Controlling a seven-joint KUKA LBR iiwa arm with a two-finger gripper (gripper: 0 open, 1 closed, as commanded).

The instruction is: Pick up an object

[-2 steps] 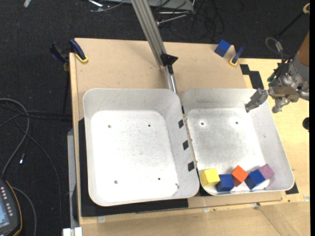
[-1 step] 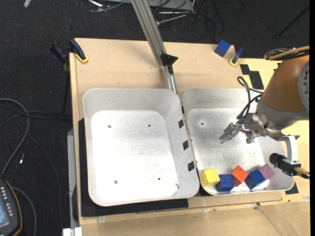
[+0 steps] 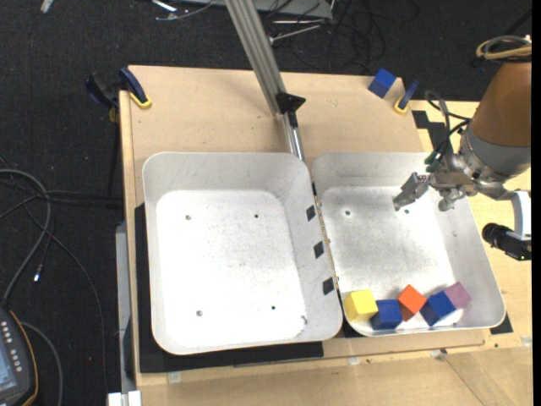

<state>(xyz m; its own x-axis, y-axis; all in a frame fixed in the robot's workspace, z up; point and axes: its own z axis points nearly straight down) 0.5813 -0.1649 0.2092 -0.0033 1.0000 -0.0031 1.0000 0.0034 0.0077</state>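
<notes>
Several small cubes lie along the near edge of the right bin [image 3: 380,227]: a yellow cube [image 3: 361,303], a blue cube [image 3: 388,313], an orange cube [image 3: 412,300], a second blue cube [image 3: 438,308] and a purple cube [image 3: 457,295]. My gripper [image 3: 428,194] hangs over the far right part of that bin, well behind the cubes. It is open, its two fingers [image 3: 410,191] spread apart with nothing between them.
The left bin [image 3: 220,244] sits beside the right one, with a row of black clips along the shared edge. Another blue cube [image 3: 383,82] rests on the bench top at the far right. A slanted metal pole [image 3: 258,45] crosses above the far side.
</notes>
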